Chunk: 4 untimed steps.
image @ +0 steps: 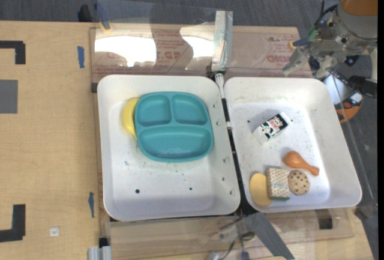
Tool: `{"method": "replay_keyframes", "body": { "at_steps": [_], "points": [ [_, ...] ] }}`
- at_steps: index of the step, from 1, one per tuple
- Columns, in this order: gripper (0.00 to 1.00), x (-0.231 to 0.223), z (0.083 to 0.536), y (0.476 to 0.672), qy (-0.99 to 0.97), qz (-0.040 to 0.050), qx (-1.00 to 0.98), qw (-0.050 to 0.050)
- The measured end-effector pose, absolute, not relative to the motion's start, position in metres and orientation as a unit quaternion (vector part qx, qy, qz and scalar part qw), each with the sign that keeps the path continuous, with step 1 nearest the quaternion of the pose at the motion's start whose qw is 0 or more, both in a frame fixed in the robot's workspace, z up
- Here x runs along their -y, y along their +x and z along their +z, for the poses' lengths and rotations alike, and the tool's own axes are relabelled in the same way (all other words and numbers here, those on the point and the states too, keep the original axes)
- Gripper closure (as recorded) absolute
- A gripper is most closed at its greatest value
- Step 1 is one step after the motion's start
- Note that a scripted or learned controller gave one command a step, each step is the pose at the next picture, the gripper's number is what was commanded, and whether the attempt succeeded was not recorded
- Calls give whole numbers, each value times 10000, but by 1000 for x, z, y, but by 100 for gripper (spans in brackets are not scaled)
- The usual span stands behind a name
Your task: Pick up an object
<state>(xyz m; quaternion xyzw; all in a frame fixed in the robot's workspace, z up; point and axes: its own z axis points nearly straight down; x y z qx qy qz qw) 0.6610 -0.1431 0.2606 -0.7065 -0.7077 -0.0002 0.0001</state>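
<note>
The right bin [336, 133] holds a small black-and-white carton [273, 126] near its middle. An orange drumstick-shaped toy [300, 162] lies toward the front right. Along the front wall sit a round brown cookie [298, 182], a speckled tan block [277, 182] and a pale orange oval piece [259, 188], all close together. In the left bin [114, 181] a teal divided plate [174, 125] rests partly over a yellow object [128, 116]. My gripper [314, 59] hangs above the far right corner of the right bin, well away from every object.
A clear plastic sheet [162, 36] with a taped upright edge stands behind the left bin. The bins meet at a narrow ridge [227, 133]. Brown board [42, 133] spreads to the left, marked with black corners and blue tape.
</note>
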Motion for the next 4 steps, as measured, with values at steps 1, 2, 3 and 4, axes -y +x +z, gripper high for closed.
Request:
{"method": "replay_keyframes", "body": {
  "at_steps": [1,2,3,4],
  "points": [
    [0,113,96,622,-7348,-14,6783,-16],
    [0,95,87,603,-6803,-9,7329,-14],
    [0,107,87,587,-5312,-10,8472,-23],
    [100,107,101,590,-5313,-34,8471,-67]
  ]
}}
